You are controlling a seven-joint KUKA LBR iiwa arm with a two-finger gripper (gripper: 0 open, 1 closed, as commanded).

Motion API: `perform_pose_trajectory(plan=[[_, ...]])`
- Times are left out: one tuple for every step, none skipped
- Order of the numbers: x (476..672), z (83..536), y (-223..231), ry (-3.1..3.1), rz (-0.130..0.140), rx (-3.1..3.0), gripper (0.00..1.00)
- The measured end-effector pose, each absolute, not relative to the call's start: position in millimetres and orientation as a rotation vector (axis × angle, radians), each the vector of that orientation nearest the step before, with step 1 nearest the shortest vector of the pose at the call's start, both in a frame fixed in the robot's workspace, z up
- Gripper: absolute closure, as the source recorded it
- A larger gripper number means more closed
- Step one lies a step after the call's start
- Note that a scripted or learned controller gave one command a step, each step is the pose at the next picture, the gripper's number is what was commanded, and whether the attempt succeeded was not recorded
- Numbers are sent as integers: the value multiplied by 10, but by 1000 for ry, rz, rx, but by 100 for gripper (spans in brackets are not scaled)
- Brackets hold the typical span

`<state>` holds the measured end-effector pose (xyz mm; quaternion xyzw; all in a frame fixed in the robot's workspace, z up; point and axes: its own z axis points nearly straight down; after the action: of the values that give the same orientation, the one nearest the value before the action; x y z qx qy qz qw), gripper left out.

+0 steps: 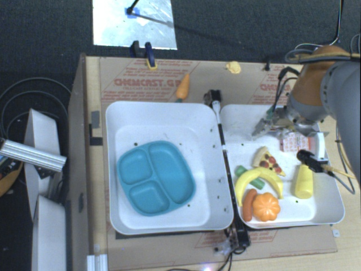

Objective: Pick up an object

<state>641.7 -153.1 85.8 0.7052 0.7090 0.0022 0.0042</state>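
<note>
One banana lies curved in the near half of the right bin, and serves here as the mark for everything else.

Around it in that bin are six more things, one of each:
- a toy pizza slice just behind the banana, about touching its back
- a toy orange pumpkin just in front of the banana, against its near end
- an orange-red stick-shaped piece, perhaps a carrot or sausage, in front of the banana and touching the pumpkin's left side
- a green piece at the banana's left tip, with more green under its curve; whether this is one thing or two cannot be told
- a yellow squeeze bottle to the banana's right, apart from it, lying on its side
- a red-and-white packet behind and to the right of the banana, beyond the pizza slice

The gripper hangs low over the bare floor of the same bin, behind the banana and past the pizza slice, with the packet just to its right. Nothing is seen in its grasp, and whether the claw is released or clenched cannot be told. So the things to pick all lie in the bin, the pizza slice and the packet nearest the claw.

Well to the banana's left, across the divide, the left bin holds one blue plate with three compartments.

Far behind the banana, outside both bins, one small orange piece and one small yellow piece lie on the cardboard sheet.
</note>
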Motion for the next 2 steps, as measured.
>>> perform_pose_trajectory(plan=[[5416, 835, -781, 2233, -3, 2222, 0], [5482, 965, -827, 2221, 8, 2214, 100]])
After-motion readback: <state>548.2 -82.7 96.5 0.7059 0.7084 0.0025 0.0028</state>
